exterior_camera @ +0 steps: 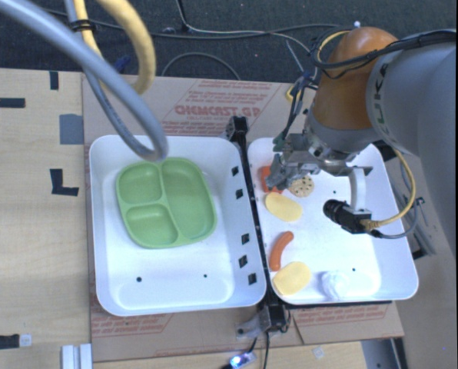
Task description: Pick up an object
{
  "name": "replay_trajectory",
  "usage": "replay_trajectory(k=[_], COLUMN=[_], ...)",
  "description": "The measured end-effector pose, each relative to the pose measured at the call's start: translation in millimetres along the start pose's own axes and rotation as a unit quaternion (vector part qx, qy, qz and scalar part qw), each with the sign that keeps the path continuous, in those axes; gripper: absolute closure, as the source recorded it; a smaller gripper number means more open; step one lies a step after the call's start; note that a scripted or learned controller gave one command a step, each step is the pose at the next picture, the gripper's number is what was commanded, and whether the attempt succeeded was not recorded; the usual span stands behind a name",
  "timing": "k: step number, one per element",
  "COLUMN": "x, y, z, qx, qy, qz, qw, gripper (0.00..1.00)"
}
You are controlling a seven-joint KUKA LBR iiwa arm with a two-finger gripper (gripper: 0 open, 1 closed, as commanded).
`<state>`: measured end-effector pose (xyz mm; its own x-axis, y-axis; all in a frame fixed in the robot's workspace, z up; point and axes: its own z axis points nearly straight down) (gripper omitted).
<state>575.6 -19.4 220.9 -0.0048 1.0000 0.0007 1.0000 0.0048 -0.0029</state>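
With the gripper (285, 177) low in the right bin (383, 279) over a cracker (302, 184) and orange piece (266, 177), finger state untellable, it should centre on one item before closing.

One fixed camera looks down at a slant from above the bench (29, 206), close enough to take in both bins: left bin (106, 229), right bin (390, 267).

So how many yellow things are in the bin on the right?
2. One yellow piece lies near the bin's left wall, just below the claw. The other yellow piece sits near the front edge, below the orange sausage. The arm may hide more.
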Motion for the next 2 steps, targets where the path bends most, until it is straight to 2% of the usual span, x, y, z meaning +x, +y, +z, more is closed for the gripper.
replay_trajectory(k=[1, 2], x=[58.4, 108.2], y=[-4.2, 6.0], z=[-8.2, 5.6], qx=[-0.001, -0.001], qy=[0.001, -0.001], qz=[-0.002, 0.000], qw=[1.0000, 1.0000], gripper=[1.00, 1.00])
